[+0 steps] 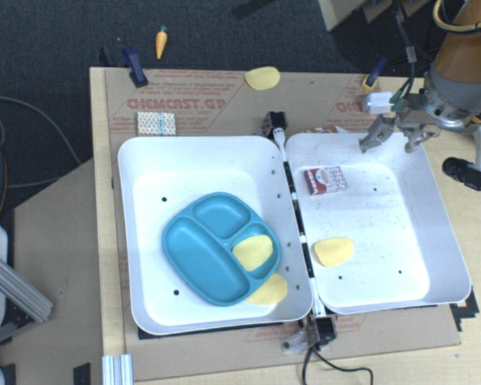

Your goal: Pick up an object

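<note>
My gripper (pixel 395 137) hangs over the far edge of the right bin (pixel 433 215), its two fingers spread apart and open with nothing between them. In that bin a small red and white packet (pixel 325 180) lies near the far left, below and left of the gripper. A yellow piece (pixel 333 251) rests near the bin's left wall, closer to the front. The left bin (pixel 144 183) holds a blue divided plate (pixel 218 248) with a yellow piece (pixel 253 251) in one compartment and another yellow piece (pixel 267 290) beside the plate's front edge.
On the bench behind the bins lie a yellow piece (pixel 262 78), a small patterned packet (pixel 156 123) and a blue clip (pixel 134 66). A small orange carrot-shaped item (pixel 161 42) lies on the dark floor. A black clamp (pixel 274 123) sits between the bins.
</note>
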`<action>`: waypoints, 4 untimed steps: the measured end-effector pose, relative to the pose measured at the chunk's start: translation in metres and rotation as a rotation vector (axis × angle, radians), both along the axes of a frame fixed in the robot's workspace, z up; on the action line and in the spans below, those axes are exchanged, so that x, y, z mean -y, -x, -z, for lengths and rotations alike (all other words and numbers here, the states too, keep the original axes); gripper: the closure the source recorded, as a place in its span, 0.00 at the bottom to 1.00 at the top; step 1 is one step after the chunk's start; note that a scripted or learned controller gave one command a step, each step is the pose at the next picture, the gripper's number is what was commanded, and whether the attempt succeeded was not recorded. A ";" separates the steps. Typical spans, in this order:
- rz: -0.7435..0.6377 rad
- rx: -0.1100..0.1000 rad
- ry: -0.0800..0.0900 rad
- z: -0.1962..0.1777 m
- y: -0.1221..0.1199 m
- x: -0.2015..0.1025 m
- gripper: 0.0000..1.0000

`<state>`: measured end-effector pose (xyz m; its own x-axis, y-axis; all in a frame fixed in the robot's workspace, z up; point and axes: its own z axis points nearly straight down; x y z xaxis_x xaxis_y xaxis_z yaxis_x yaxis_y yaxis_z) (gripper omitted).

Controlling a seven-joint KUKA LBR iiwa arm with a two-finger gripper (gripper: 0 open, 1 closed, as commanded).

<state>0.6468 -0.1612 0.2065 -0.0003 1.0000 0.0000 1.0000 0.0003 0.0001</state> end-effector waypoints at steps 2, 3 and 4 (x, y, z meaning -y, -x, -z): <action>-0.001 0.002 0.001 0.103 0.013 -0.069 0.00; -0.002 0.007 0.000 0.117 -0.022 -0.065 0.00; 0.000 0.007 0.003 0.117 -0.022 -0.068 0.00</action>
<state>0.6690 -0.0933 0.0894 -0.0006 1.0000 -0.0032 1.0000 0.0006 0.0076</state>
